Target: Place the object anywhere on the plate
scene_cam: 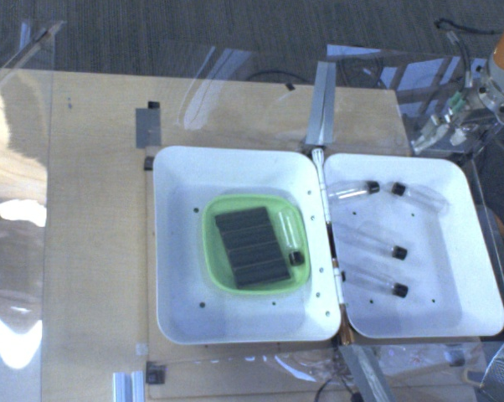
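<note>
The arm sits way up in the top right corner, mostly cut off by the frame edge, so all I get is a bit of the orange band and a tangle of metal and cables. The claw (455,122) is somewhere in that clutter above the right bin's far corner, and honestly I can't tell whether it's clenched or released, it's too small and messy to read.

The left bin (175,249) holds a lime green plate (212,249), squarish with rounded corners. On the plate lies a dark grey ribbed block (251,247), tilted a little, covering most of the middle. Just beside its right edge there's a clear tube (291,239) with a black cap at the near end, lying on the plate too. It's see-through, so the body nearly vanishes against the green.

The right bin (478,300) has four more of these clear tubes with black caps: two near the far edge (357,191) (415,194) and two lower down (376,245) (373,285). Same problem, the bodies are hard to make out on white, the caps are what you really spot.

Glare from a clear sheet washes out the left side of the bench (93,224).
</note>
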### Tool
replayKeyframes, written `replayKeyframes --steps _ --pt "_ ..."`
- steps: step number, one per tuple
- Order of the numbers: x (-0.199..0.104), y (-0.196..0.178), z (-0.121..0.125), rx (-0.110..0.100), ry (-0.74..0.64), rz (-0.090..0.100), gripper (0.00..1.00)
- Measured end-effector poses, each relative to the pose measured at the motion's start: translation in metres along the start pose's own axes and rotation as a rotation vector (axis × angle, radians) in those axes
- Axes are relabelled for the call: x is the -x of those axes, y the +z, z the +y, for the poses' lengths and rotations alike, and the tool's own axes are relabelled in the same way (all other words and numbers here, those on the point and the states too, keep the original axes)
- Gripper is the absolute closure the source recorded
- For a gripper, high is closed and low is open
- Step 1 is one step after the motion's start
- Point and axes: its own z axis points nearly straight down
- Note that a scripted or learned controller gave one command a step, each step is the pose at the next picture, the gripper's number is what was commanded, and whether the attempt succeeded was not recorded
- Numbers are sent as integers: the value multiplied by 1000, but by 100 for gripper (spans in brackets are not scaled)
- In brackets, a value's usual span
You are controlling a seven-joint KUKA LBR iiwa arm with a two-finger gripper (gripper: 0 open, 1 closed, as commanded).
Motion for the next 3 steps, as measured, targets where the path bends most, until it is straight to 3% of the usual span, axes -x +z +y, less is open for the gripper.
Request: replayKeyframes --steps 1,3 --pt "-1 1 0 -1 -101 0 0" --pt "-1 1 1 -1 -117 -1 0"
